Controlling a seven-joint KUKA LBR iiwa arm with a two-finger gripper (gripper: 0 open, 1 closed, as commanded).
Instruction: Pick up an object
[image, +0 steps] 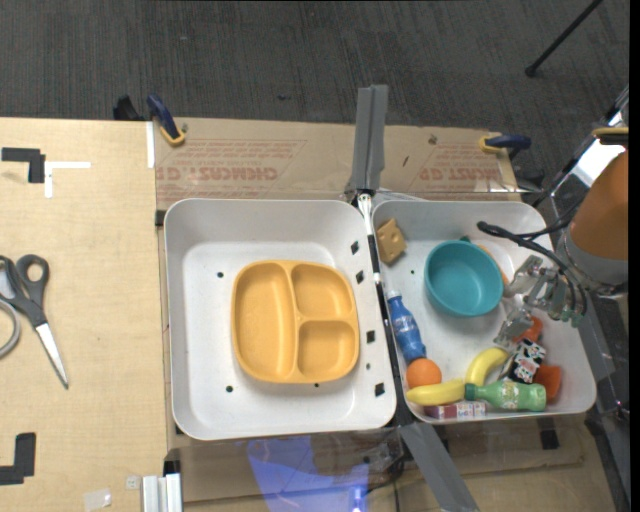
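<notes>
Banana (462, 381) lies roughly left-right, apparently just below the pincer (520, 318).

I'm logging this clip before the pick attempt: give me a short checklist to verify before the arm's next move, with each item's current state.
1. Claw is over the right white bin, where the objects lie: ok.
2. Claw carries nothing: cannot tell, its tips sit against clutter.
3. Target has room around it: not ok. The yellow banana, the black-and-white patterned block and the green plastic bottle crowd together under the claw.
4. Round teal bowl is out of the descent path: cannot tell, it lies close beside the claw.
5. Yellow divided plate in the left white bin is away from the arm: ok.
</notes>
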